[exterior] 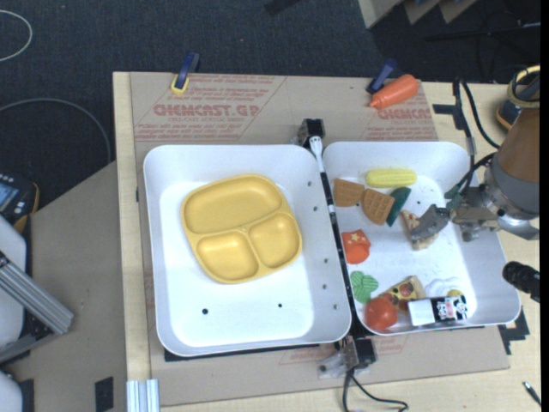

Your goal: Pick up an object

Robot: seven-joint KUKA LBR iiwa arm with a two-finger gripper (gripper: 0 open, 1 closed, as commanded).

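The right bin (480, 256) holds several toy foods. A yellow corn cob (390, 178) lies at the back, with a brown bread slice (347, 192) and a waffle piece (377, 205) beside it. A red pepper (356, 246) sits near the left wall. A green leafy piece (364, 284), a red tomato (382, 314), a pizza slice (405, 291) and a white and black box (436, 310) lie along the front. My gripper (423, 227) reaches in from the right and hangs low over the bin's middle, right of the waffle piece. A small brownish shape sits at its tip.
The left bin (171, 316) holds a yellow divided plate (242, 227). An orange carrot (395, 91) lies on the bench behind the right bin. A yellow and blue clamp (183, 73) sits at the back left. Cables run along the right side.
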